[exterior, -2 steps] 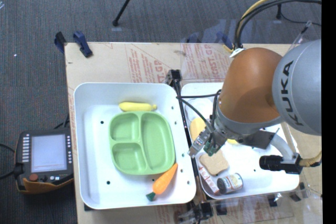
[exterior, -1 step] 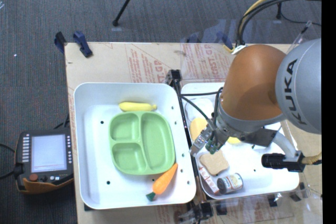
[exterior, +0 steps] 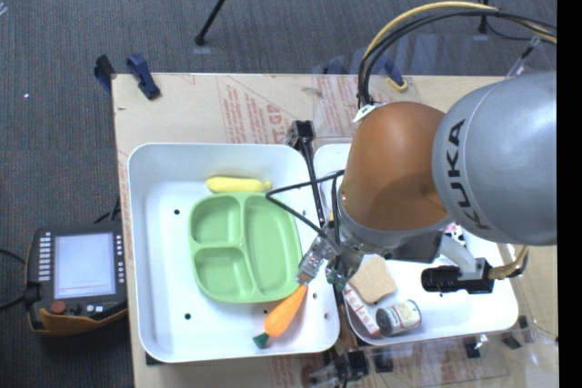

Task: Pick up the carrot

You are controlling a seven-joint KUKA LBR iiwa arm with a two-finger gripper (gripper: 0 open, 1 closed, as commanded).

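Step in hand: the approach/descent onto the carrot [exterior: 286, 309], grasp not yet made. The carrot lies flat on the floor of the left bin [exterior: 138, 241] near its 5 o'clock corner, just off the 5 o'clock edge of the green divided plate [exterior: 245, 250]. It is slanted, with the orange thick end toward 1 o'clock and the green stalk end toward 7 o'clock, close to the bin's front wall. The gripper [exterior: 323, 279] hangs over the wall between the two bins, at the carrot's 1 o'clock. Its fingers look spread with nothing between them; the nearer fingertip seems at or just touching the carrot's thick end, and contact is hard to confirm under the big orange wrist. A yellow banana-like toy [exterior: 238, 185] sits at the plate's 12 o'clock, well apart. A bread slice [exterior: 373, 279] and a small jar [exterior: 400, 316] are in the right bin, just beside the gripper at 3 to 4 o'clock. My read of the next move: shift toward 7 o'clock so the jaws straddle the carrot's middle across its narrow width, go down to the bin floor, then close and lift. Watch the plate rim and the bin wall, since a grab at the very end would likely slip
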